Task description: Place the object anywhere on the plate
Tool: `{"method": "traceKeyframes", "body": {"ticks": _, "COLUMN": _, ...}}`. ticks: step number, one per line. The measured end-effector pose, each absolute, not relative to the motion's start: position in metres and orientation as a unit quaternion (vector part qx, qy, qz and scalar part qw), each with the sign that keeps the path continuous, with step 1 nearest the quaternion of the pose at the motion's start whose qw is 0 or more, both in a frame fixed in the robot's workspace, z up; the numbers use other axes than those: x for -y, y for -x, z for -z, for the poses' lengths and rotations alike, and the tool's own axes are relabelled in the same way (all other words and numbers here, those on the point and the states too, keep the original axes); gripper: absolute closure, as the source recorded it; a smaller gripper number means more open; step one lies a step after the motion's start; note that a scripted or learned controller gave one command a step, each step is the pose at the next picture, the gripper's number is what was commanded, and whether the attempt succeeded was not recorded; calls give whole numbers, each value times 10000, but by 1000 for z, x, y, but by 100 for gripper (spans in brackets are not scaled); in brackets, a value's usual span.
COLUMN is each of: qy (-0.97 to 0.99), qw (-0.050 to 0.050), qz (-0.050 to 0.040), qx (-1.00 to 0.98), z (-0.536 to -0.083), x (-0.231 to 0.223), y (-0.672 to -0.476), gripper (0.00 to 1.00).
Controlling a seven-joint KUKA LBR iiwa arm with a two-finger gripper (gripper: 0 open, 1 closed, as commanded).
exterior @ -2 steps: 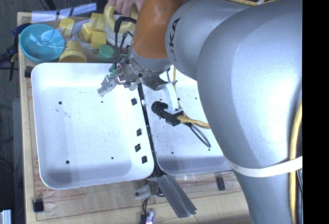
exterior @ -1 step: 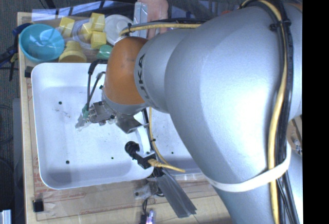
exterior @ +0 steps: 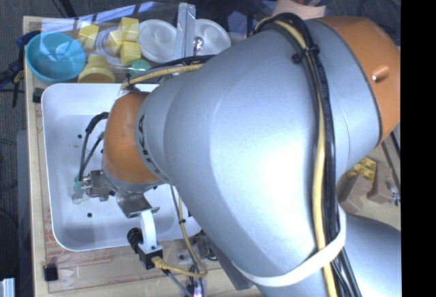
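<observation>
Well, the big grey arm with the orange wrist band [exterior: 272, 152] is reaching deep over the shallow white plastic bin [exterior: 63, 132], covering most of its floor. The gripper [exterior: 112, 193] hangs low near the bin's front corner, close to the floor. Whether its jaws are spread, pressed together or pinching anything, I cannot tell; cables and brackets clutter that spot.

Where the object and the plate lie I cannot tell either. The arm's bulk hides most of the bin, and the bare floor beside the gripper carries nothing I can make out.

Progress is unclear. Nothing confirms a grasp or a placement, so I'd count pick and place as both still open.

Just behind the bin's back wall sit a round light-blue bowl [exterior: 54, 56], yellow blocks [exterior: 126, 40] and white round cups [exterior: 160, 40], apart from the gripper.
</observation>
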State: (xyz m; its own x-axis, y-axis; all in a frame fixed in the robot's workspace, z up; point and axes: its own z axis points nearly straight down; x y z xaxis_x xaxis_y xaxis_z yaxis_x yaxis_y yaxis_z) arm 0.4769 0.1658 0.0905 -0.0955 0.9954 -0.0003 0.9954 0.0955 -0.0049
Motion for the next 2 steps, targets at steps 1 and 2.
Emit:
{"method": "traceKeyframes", "body": {"ticks": 1, "qy": 6526, "qw": 4, "qz": -1, "qx": 7577, "z": -220, "x": -198, "y": -560, "gripper": 0}}
{"method": "traceKeyframes", "body": {"ticks": 2, "qy": 6506, "qw": 15, "qz": -27, "qx": 7594, "z": -174, "x": -211, "y": -554, "gripper": 0}}
